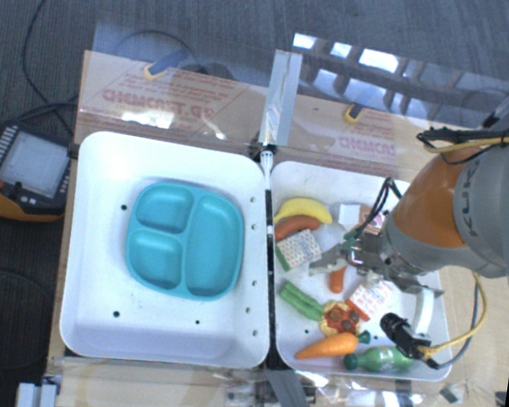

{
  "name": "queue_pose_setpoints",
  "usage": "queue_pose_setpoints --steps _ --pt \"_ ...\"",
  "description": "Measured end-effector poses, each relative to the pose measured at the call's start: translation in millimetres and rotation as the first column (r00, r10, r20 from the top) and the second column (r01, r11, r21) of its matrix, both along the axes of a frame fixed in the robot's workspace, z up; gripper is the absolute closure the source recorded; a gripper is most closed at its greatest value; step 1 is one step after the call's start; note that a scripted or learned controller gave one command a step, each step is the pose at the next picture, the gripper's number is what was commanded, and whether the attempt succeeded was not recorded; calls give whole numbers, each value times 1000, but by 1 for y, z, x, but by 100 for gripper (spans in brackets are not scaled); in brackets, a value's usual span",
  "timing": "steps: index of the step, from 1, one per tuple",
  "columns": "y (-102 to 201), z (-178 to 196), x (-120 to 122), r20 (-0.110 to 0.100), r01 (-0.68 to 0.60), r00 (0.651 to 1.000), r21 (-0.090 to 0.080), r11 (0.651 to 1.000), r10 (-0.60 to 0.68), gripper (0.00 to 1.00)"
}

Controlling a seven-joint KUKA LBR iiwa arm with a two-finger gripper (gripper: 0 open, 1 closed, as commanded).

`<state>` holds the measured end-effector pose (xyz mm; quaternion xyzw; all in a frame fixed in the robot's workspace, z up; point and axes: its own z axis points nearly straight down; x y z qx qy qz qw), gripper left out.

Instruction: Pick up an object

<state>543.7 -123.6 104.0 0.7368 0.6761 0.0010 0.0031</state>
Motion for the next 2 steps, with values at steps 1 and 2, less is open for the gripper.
queue_pose_setpoints --steps 1,2 --pt "1 8 0 -1 -2 1000 3 1000 2 100" --pt "28 103 -18 -9 45 999 2 999 -45 100"
